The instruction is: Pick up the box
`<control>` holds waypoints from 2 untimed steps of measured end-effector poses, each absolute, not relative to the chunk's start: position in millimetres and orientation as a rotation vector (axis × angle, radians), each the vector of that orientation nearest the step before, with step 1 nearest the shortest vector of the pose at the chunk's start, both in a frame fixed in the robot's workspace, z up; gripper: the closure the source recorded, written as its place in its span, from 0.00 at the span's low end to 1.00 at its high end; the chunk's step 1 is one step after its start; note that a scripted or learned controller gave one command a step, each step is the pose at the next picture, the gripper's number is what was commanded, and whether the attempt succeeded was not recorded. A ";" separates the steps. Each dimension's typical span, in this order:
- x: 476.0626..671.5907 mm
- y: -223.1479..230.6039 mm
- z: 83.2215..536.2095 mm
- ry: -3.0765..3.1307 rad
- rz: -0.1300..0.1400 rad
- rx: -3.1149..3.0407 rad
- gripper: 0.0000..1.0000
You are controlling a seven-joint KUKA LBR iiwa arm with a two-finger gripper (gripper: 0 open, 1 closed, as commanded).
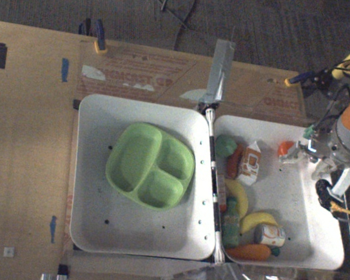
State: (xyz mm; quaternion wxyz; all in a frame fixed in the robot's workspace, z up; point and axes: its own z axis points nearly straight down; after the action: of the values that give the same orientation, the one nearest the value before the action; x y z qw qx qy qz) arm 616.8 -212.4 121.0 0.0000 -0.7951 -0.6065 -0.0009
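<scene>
step: I am hovering the gripper [327,167] over the right bin [324,253], nothing picked yet
fingers: I cannot tell
next: reaching left to the box [249,163]

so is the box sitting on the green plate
No, the box lies in the right bin among the toy food, while the green plate sits in the left bin.

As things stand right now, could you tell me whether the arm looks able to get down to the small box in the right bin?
Probably yes. The box lies near the right bin's upper left, nothing on top of it. A red item touches its left side, and the gripper sits across the bin from it.
</scene>
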 end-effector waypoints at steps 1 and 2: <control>667.9 -210.2 287.8 -1.893 -0.003 -2.513 0.00; 667.4 -157.0 225.4 -2.359 0.000 -2.075 0.00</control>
State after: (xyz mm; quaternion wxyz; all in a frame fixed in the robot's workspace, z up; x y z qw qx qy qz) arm 667.4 -157.0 225.4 0.0000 -0.6604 -0.7509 0.0000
